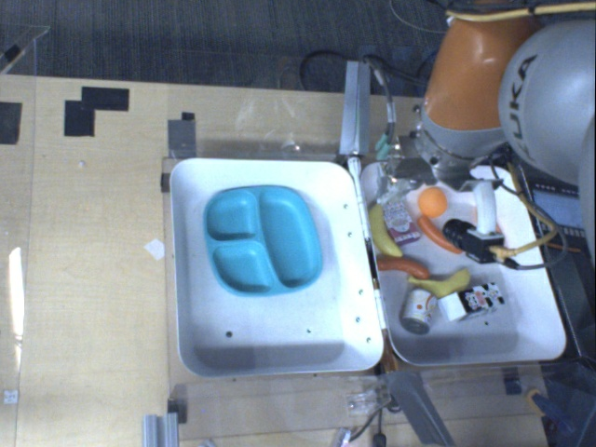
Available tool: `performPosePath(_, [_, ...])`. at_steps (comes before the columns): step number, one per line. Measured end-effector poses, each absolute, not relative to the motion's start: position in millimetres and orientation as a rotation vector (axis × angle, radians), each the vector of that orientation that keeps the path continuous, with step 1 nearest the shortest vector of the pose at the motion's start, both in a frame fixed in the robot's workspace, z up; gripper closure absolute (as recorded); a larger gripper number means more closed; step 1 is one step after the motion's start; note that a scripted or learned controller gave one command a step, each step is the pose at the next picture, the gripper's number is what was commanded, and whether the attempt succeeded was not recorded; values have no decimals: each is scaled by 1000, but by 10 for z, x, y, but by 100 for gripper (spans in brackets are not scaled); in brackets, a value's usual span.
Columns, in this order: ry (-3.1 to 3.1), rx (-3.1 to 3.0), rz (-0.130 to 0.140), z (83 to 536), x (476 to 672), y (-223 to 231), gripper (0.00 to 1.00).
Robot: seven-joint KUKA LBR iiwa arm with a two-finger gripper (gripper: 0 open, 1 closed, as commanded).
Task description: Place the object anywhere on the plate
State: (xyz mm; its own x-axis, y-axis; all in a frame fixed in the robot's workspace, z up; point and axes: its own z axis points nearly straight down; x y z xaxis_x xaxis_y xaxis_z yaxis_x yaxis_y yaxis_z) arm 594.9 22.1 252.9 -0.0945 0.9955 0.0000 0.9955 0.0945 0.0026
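Two bins: left bin (186, 277) and right bin (531, 333), side by side on the bench (84, 250).
Plate: blue plate (264, 238) with three sections, in the left bin's far half.
Objects: orange ball (432, 201), banana (384, 233), second banana (443, 284), can (416, 311) and small clutter, all in the right bin.
Gripper: gripper (402, 168) low over the right bin's far left corner, just beside the ball and the banana's far end.
Grip state: cannot tell.
Arm: arm (521, 73) over the right bin's far edge.
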Motion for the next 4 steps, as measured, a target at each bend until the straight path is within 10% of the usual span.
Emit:
performPosePath(1, [2325,2109,6,2628,5966,225,100])
performPosePath(2, [2322,2116,1,2051,5274,440,100])
performPosePath(4, [2347,2087,2,1834,5579,328,100])
